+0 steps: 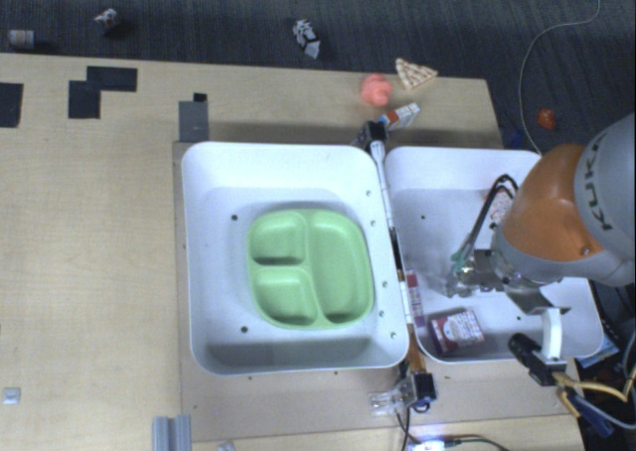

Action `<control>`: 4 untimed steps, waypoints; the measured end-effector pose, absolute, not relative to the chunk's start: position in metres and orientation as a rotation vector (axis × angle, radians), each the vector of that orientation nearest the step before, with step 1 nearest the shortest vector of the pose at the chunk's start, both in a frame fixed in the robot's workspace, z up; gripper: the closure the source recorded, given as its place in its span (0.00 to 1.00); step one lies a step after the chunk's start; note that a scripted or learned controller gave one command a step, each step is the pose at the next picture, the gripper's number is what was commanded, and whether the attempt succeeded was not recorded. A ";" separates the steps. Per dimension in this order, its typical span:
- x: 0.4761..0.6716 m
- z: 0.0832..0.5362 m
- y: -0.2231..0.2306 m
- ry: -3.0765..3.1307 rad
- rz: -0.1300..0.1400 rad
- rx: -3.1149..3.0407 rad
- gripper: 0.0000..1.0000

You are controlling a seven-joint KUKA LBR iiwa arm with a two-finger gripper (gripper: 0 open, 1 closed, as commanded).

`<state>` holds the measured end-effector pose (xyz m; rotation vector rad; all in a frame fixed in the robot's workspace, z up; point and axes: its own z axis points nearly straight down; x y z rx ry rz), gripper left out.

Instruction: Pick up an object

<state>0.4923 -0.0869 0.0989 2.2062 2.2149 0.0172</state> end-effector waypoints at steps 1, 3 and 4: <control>0.498 0.088 -0.197 2.213 0.003 2.212 1.00; 0.541 0.220 -0.069 2.225 0.005 2.214 1.00; 0.503 0.270 -0.017 2.226 0.005 2.214 1.00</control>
